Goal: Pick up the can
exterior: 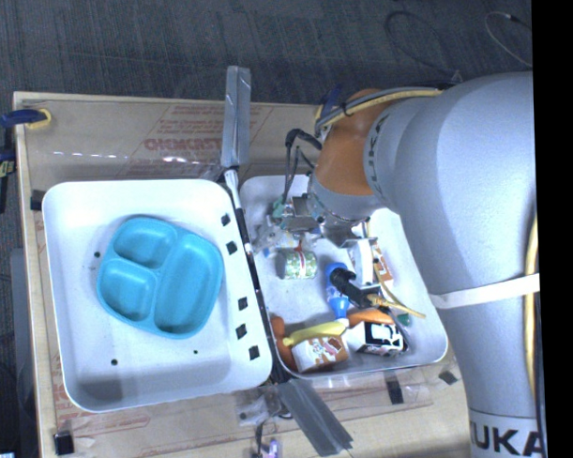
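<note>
The can [297,264] lies on its side in the right bin [422,294], near the top of the pile and a little apart from the other things. That makes it an easy thing to reach from above. The jaws [288,219] hang just above the can, close to the bin's top left corner. They sit there because the arm [378,164] has to come down right over the can to grab it. I cannot tell if the jaws are open or closed, since the wrist hides them. Nothing looks held yet.

Below the can sit a blue bottle [340,287], a small box [370,260] and a packet [321,351], all packed close. The left bin [141,369] holds a blue plate with three parts [159,274], well away from the job. Both bins rest side by side on the worktop [114,126].
</note>
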You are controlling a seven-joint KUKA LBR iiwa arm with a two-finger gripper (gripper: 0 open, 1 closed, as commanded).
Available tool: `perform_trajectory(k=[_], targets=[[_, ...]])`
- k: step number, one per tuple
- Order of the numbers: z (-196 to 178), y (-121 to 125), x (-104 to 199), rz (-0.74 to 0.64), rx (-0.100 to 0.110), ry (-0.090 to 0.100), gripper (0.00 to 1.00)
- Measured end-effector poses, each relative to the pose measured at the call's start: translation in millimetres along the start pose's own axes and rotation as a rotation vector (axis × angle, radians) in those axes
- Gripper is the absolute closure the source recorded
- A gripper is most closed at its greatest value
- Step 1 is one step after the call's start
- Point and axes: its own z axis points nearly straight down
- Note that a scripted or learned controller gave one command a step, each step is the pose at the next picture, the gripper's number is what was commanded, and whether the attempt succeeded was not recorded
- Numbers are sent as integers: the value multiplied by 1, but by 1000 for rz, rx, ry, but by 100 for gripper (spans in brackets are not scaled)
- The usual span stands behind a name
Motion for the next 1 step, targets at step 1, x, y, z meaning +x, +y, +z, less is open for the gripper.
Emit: perform_trajectory(k=[1], targets=[[-7,0,2,-4,5,2,100]])
